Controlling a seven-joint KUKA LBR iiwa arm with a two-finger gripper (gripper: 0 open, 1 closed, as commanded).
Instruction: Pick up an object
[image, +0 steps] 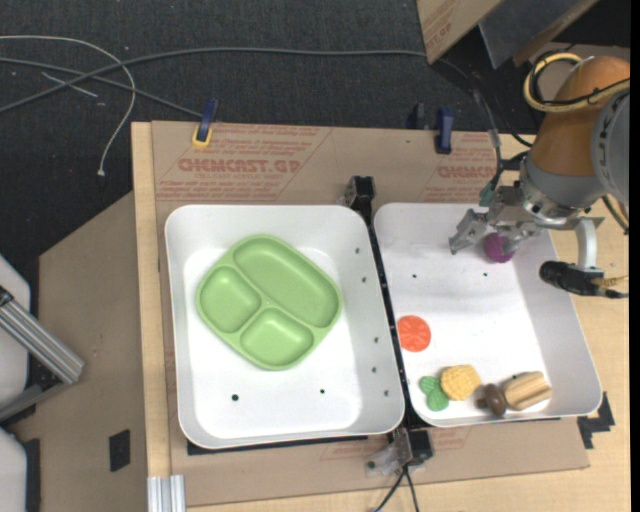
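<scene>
A small purple ball (498, 247) lies near the far edge of the right bin (560, 345), and it looks to be the thing being gone after. The pincer (482, 232) sits low over it, its grey fingers spread apart, one pointing down to the left of the ball and the rest crowding its top; nothing is held between them. The step in hand seems to be the approach for a grab. The next move likely calls for settling the fingers on both sides of the ball, then closing and lifting straight up. Nearer the front of the same bin lie an orange disc (414, 333), a yellow corn toy (459, 381) touching a green piece (433, 392), and a brown-and-tan toy (515, 392). The left bin (200, 400) holds a green divided plate (268, 300).
</scene>
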